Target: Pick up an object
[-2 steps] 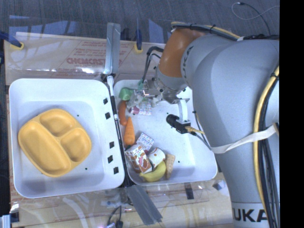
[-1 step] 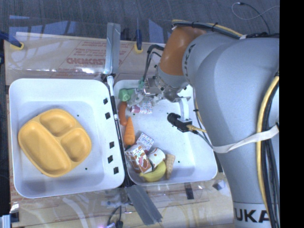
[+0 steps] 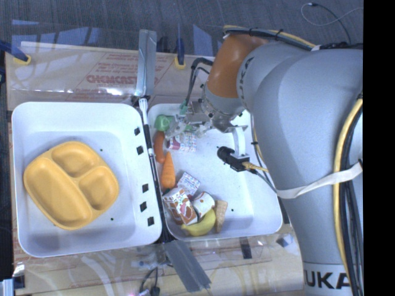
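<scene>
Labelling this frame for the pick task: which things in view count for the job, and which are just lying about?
In play:
two-finger gripper, low in the right white bin
green round item
orange carrot-shaped toys
yellow banana
small printed packets

Lying about:
yellow three-compartment plastic plate
left white bin holding it

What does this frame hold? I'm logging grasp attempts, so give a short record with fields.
left bin: holds a yellow divided plate
right bin: holds small items
near left wall: two carrots, green item
near corner: banana, small packets
gripper: low over the far end of the right bin, near the green item
grasp: cannot tell
arm: reaches in from the right
</scene>
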Robot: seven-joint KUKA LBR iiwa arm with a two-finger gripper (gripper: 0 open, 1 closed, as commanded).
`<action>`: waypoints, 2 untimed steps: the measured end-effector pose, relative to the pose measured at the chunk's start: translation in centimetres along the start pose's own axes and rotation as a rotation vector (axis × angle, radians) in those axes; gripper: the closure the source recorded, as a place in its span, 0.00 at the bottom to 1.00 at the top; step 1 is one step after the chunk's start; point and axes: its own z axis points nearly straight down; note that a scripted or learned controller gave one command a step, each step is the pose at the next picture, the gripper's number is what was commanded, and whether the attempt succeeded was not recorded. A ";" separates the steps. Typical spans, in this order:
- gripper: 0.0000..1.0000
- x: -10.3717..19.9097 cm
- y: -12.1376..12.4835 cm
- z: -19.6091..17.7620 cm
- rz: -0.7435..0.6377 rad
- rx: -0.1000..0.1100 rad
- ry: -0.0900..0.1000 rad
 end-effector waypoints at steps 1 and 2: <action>0.00 0.5 -2.9 1.0 0.261 -0.009 0.001; 0.00 -5.9 -7.6 0.9 0.207 -0.012 0.001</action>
